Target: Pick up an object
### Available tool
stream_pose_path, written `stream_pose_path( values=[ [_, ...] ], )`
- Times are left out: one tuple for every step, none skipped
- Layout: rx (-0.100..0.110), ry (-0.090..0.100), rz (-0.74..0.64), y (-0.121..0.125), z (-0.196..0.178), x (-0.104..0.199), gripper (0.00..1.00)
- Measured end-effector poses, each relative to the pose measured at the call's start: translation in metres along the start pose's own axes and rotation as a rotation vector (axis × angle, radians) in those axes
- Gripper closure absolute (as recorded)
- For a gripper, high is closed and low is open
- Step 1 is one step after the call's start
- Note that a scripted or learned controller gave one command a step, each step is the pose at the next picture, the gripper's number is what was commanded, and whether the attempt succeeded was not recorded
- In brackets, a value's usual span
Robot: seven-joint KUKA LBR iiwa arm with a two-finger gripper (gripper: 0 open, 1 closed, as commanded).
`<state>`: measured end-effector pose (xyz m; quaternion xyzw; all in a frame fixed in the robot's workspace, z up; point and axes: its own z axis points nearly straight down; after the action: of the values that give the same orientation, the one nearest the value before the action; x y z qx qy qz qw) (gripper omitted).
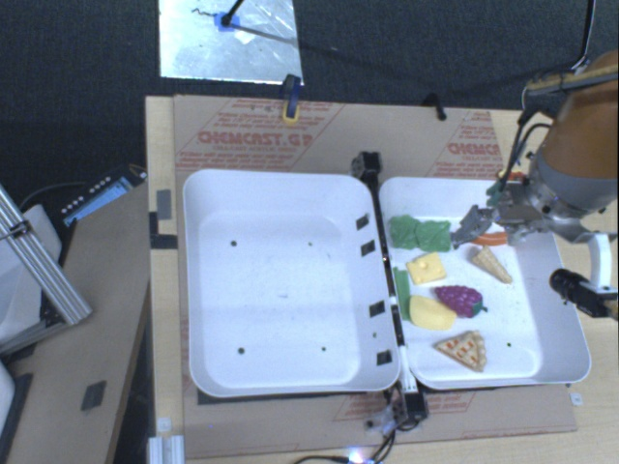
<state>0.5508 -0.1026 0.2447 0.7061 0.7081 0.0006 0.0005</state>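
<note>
The toy food lay in the right bin (566,356). A green leafy piece (420,231) sat at the back, near the wall between the two bins. Just in front of it was a yellow cheese block (427,269). A bunch of purple grapes (460,300) lay a bit nearer, touching a yellow lemon-like piece (431,312). A pizza slice (463,349) lay closest to the front rim. A tan wedge (491,264) sat to the right of the cheese, and a small orange piece (490,241) showed just behind the wedge, partly under the gripper. A thin green strip (400,288) lay along the wall next to the lemon piece.

The gripper (477,225) hung low over the back of the right bin, between the green leafy piece and the orange piece. I could not tell if it was wide or narrow, and nothing was seen held in it. The grey and orange arm (580,153) came in from the right.

The left bin (280,278) sat beside the right one. Both rested on a cardboard sheet (251,133) on the counter (106,288).
</note>
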Motion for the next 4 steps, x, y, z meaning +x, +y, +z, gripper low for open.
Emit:
stream_pose_path(
  values=[
    [0.005, 0.001, 0.003, -0.023, 0.167, 0.009, 0.00],
    [0.003, 0.000, 0.003, -0.066, 0.160, 0.020, 0.00],
    [-0.002, 0.000, 0.001, -0.063, 0.150, 0.020, 1.00],
    [-0.016, 0.002, -0.011, 0.022, 0.054, 0.091, 1.00]
  ],
)
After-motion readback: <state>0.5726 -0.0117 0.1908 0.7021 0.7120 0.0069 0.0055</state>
